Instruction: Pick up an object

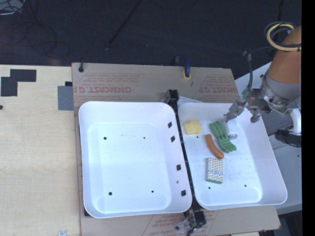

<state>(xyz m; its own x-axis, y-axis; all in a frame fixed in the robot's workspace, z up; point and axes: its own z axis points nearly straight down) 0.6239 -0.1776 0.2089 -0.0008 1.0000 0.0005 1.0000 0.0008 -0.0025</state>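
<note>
The right bin point(266, 181) holds several small objects. A green ridged piece point(221, 135) lies beside an orange sausage-shaped piece point(214, 146). A yellow lump point(192, 127) rests near the divider, and a small patterned box point(214, 170) lies closer to the front. My gripper point(243, 114) hangs over the bin's back right part, just right of and behind the green piece. It is open, with nothing between its fingers. The grey arm with its orange band point(285, 68) comes in from the right.
The left bin point(98, 132) stands next to the right one, with black clips point(173, 127) along the divider between them. Both bins rest on a cardboard sheet point(128, 82) on the wooden bench. A blue clamp point(187, 69) stands at the cardboard's back edge.
</note>
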